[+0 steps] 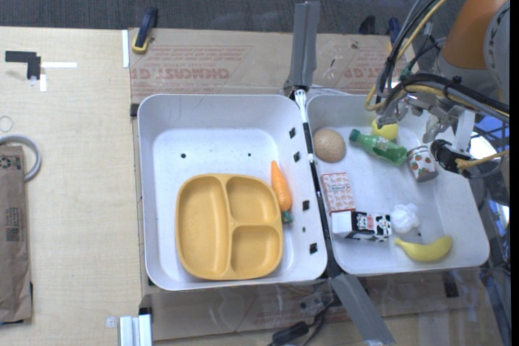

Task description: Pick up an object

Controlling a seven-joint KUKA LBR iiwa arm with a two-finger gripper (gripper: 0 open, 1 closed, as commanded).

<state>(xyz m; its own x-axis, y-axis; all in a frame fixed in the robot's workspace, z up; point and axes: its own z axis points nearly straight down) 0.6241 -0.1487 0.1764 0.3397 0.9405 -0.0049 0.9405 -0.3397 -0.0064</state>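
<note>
My gripper (423, 116) hangs over the back right corner of the right bin (474, 251), open, with nothing between its fingers. Just below it lie a red-and-white cup (422, 164), a green bottle (379, 147) and a small yellow item (386, 130). Further left is a brown round fruit (329, 144). A pink carton (336, 192), a black-and-white milk carton (362, 224), a white crumpled piece (404, 217) and a banana (425, 248) lie toward the front.
The left bin (154, 174) holds a yellow divided tray (229, 225) and a carrot (280, 185) by its right wall. Cables (422, 20) loop above the gripper. A brown paper bag (14, 231) lies on the bench at far left.
</note>
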